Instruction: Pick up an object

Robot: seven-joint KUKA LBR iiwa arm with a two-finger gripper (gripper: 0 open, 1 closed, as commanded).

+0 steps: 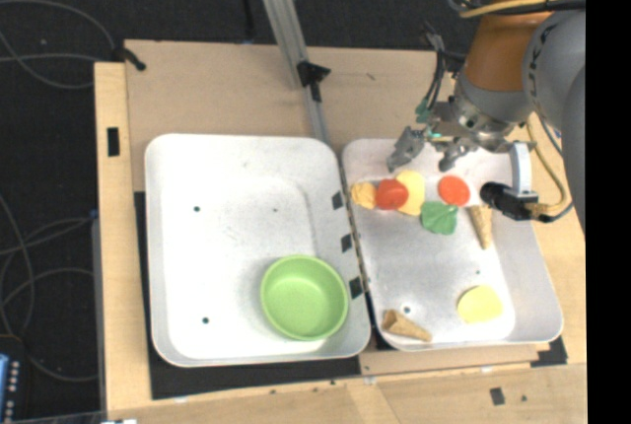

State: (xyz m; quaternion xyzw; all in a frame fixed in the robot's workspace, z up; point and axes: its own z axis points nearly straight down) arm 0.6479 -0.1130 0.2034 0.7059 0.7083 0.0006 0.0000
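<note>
Gripper over far end of right bin, nothing held.

Gripper (pixel 430 150) hangs above the right bin (pixel 513 299) at its far edge, fingers (pixel 404 152) spread apart with bare bin floor between them. Just nearside lies a cluster: red object (pixel 391 194), yellow piece (pixel 411 183), orange-red disc (pixel 454 189), green lump (pixel 440 218). Left bin (pixel 197 215) holds a green bowl (pixel 304 297).

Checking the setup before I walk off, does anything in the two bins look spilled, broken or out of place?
Nothing stands out. The green bowl sits upright in the left bin. In the right bin the small toy foods lie loose: a cluster near the top under the gripper, a yellow piece and a cone near the front.
</note>
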